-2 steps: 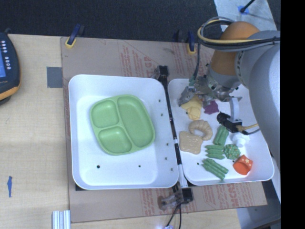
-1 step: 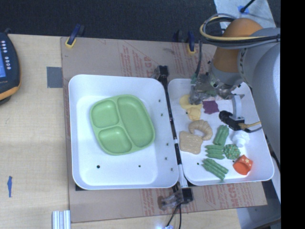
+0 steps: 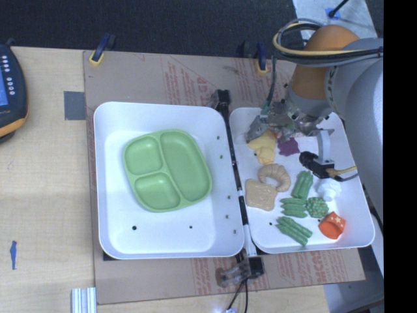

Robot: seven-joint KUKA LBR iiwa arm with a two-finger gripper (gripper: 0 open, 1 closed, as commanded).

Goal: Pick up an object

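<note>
A pale wooden table is carrying a brown cardboard sheet, clamped at its far edge. Dark carpeted floor is lying beyond.

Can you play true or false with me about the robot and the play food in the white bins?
1. The green divided plate lies in the left bin. True.
2. The play food is piled on the green plate. False: the plate's compartments hold nothing; the food lies in the right bin.
3. The end effector is over the far end of the right bin, near the yellow piece and the purple piece. True.
4. The orange-red piece sits in the left bin. False: it is in the right bin, at its near right corner.
5. The croissant lies beside the green beans, in the same bin. True.
</note>
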